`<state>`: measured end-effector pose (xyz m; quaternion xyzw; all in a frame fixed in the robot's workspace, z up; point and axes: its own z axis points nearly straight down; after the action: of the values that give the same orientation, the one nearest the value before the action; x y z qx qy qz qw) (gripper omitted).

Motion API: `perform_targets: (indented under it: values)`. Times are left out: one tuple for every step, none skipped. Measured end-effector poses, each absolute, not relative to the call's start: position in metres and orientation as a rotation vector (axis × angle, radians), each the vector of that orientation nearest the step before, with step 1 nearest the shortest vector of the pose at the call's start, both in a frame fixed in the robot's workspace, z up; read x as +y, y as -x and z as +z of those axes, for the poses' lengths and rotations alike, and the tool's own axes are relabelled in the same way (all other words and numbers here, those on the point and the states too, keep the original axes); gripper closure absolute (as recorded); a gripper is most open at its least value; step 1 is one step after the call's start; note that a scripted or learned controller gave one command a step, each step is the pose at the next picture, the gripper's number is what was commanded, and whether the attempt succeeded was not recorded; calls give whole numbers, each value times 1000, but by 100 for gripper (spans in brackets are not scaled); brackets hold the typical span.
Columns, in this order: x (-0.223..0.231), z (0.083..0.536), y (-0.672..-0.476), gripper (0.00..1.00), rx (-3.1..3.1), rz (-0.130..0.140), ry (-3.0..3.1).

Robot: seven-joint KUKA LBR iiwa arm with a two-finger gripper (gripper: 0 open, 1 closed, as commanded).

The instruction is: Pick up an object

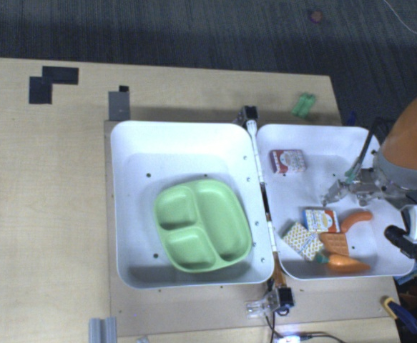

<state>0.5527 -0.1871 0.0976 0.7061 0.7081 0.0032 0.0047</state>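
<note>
1. Dark grey carpet fills the top of my view; below it a pale wooden bench (43, 213) holds two shallow white bins set side by side, their inner rims touching near the centre.

2. Farthest left on the bench, several black squares (51, 83) sit flat on the wood. I take them for markers or tape, well apart from the bins.

3. Next comes the left bin (126, 191). It holds one thing: a green divided plate (202, 224) with three compartments, lying flat and slightly turned, near the middle of the bin floor.

4. Just beyond the bins' far edge, a small green object (303, 105) lies on the bench. I cannot tell what it is.

5. Then the right bin (315, 141), which holds the candidates for picking. A small red and white carton (287, 161) lies alone near the far wall. Nearer me, a cluster touches or overlaps: a patterned box (302, 240), a blue and orange carton (320, 220), an orange carrot-like piece (345, 263) and an orange sausage shape (357, 219).

6. At far right, the arm (412, 145) reaches in, orange band showing. Its gripper (345, 186) hangs above the bin, just beyond the cluster. I judge it is lining up on that crowded group, since that is where most items lie.

7. I cannot tell whether the jaws are wide or narrow; nothing is visibly between them.
</note>
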Motion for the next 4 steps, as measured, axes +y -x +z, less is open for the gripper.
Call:
perform_targets:
  values:
    - [-143,87,-510,0,2217,7,-2215]
    - [-143,98,-513,100,2214,13,-2211]
    - [-206,93,-549,100,2220,2,-2219]
    - [-205,93,-549,0,2223,5,-2218]
